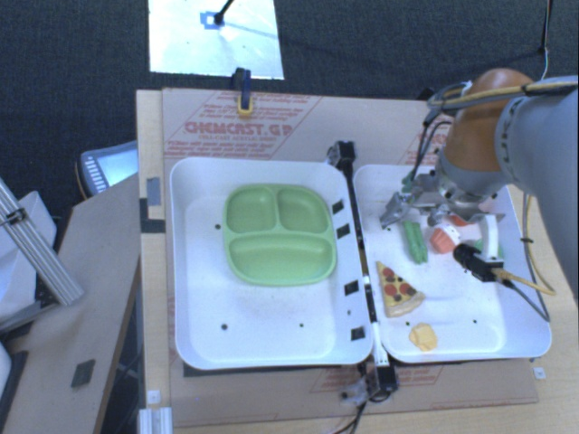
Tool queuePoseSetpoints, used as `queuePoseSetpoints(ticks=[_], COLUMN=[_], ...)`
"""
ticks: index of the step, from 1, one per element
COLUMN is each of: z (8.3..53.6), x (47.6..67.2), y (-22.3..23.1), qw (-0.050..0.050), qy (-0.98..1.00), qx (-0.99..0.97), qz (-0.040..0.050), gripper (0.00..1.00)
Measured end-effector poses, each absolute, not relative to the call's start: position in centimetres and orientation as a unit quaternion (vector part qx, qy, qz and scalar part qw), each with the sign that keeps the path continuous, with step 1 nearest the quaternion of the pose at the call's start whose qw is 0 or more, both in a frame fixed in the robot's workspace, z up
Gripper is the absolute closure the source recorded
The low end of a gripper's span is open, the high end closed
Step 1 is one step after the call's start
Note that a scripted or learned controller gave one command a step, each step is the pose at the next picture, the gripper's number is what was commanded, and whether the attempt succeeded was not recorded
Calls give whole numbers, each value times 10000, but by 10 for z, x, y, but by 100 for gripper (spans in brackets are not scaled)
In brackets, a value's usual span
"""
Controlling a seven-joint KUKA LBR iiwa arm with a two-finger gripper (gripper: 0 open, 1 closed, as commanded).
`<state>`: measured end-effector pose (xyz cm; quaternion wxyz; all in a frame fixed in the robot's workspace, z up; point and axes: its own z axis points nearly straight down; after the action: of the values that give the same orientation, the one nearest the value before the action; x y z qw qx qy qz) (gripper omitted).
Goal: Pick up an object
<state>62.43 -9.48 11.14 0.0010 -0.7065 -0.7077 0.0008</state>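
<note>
The arm reaches in from the right and hangs over the far part of the right bin [520, 337], with the claw [409, 208] low among the toys there. Whether it is open or closed cannot be told from this slant; nothing can be seen gripped in it.

The nearest candidate for the pick is a green toy vegetable [415, 240], lying lengthwise just near of the claw and possibly touching it. Just right of that sits an orange-red toy piece [443, 239], partly under the wrist. Nearer the camera lie a toy pizza slice [397, 289], close to the divider between the bins, and a small yellow toy [422, 336] near the front wall. The left bin [194, 333] holds a green divided plate [278, 234].

This looks like the approach or closing stage of a grasp, with nothing lifted yet. The next move probably calls for centring over the green vegetable, closing squarely across its narrow width, then lifting straight up; the orange-red piece beside it could be nudged or interfere.
</note>
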Motion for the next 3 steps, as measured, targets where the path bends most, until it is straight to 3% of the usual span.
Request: queuePoseSetpoints(ticks=[1, 2, 3], z=[83, 96, 158], x=[624, 626, 628], y=[-94, -95, -103], qw=[4, -17, -29], qy=[-7076, -7076, -7069], qx=[-7066, -7066, -7073], qz=[4, -10, -20], gripper=[0, 100, 100])
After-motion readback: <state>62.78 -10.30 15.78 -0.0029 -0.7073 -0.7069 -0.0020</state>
